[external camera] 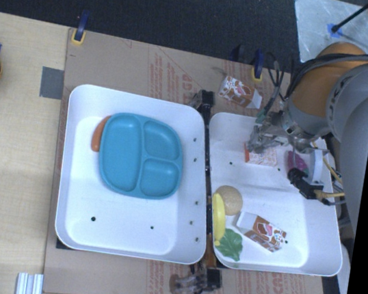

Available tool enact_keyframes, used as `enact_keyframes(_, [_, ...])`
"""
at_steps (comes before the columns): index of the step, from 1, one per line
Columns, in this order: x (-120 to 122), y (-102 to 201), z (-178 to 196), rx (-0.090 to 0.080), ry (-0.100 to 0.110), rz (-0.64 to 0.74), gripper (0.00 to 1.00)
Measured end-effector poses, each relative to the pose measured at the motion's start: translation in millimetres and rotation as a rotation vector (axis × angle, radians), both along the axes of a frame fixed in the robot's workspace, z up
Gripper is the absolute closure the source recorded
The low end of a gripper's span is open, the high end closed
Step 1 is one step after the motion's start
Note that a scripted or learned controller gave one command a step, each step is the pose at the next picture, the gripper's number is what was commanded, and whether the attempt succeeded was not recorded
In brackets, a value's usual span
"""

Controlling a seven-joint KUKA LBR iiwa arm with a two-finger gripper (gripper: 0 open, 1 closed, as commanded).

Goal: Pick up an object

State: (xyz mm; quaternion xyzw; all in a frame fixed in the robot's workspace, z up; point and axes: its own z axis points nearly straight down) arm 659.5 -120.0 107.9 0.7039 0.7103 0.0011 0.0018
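The arm reaches in from the right, its gripper [265, 140] lowered over a small packet [262, 158] in the right bin [305, 255]. Whether it is open or closed cannot be told.

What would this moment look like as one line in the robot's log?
gripper: low in right white bin | over small white-and-red packet | grasp: unconfirmed | divided blue plastic plate: left bin
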Motion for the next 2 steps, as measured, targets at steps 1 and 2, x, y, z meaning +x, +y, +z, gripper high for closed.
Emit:
enact_keyframes(1, [0,0,0,0.0,0.001,0.001,0.0])
enact_keyframes(2, [-1,-5,-12,0.001,0.003,-0.004,0.0])
